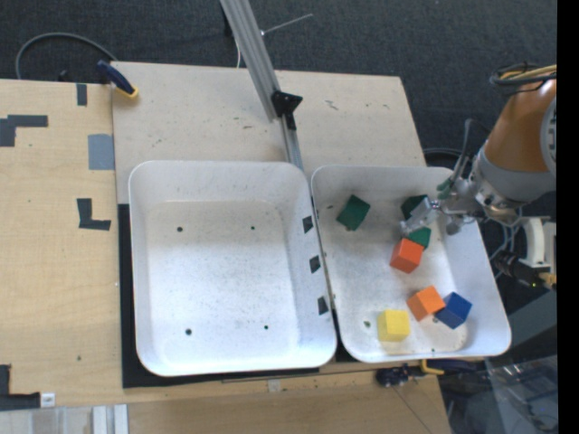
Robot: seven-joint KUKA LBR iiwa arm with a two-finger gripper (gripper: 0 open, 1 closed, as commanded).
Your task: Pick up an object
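Jaws (418, 220), grip state impossible to tell, low in right white bin (479, 269) over small green block (418, 236).

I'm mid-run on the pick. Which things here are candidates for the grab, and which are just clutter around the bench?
Part of the job:
- gripper, over the right bin
- green block
- orange-red block
- orange block
- blue block
- yellow block

Just lying about:
- left bin
- blue-and-yellow clamp
- metal rail
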